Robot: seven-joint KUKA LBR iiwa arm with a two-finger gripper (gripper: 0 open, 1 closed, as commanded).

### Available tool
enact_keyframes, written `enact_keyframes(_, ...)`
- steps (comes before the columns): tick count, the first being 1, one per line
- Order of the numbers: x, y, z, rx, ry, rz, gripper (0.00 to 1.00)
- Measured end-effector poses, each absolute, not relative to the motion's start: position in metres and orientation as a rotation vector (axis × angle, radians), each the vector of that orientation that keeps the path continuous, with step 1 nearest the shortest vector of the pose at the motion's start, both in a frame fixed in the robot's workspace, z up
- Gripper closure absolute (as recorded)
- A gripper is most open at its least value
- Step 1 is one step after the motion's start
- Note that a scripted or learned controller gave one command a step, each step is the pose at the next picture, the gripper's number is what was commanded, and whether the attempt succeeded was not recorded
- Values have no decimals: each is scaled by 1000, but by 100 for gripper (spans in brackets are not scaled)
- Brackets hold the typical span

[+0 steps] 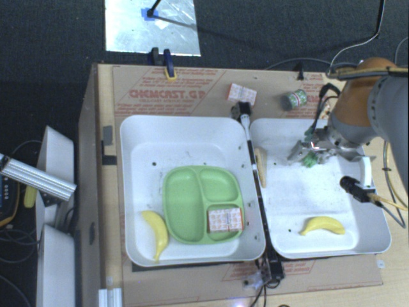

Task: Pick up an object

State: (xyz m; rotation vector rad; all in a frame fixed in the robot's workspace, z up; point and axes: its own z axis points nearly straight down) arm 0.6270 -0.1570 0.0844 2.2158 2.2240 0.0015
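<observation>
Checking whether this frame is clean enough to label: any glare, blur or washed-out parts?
Camera view: the foil sheet above the bench glares; both white bins are bright, nearly washed out; the gripper looks soft, slightly blurred; the bananas stay sharp.

Plastic, cardboard and foil on show here.
Smooth white plastic bins [192, 130], a matt green plastic plate [192, 203], brown printed cardboard [185, 85] underneath, crinkled shiny foil sheet [150, 18] on rough dark carpet [45, 37], glossy yellow bananas [324, 225].

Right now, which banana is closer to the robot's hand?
The banana in the right bin, below the gripper. The other banana lies in the left bin beside the green plate.
</observation>
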Motion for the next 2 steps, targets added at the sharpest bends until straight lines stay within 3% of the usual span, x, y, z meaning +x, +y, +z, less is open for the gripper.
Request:
enact_keyframes(1, 639, -183, 108, 2217, 2221, 3, 0)
enact_keyframes(2, 651, -184, 85, 2215, 2224, 2, 0)
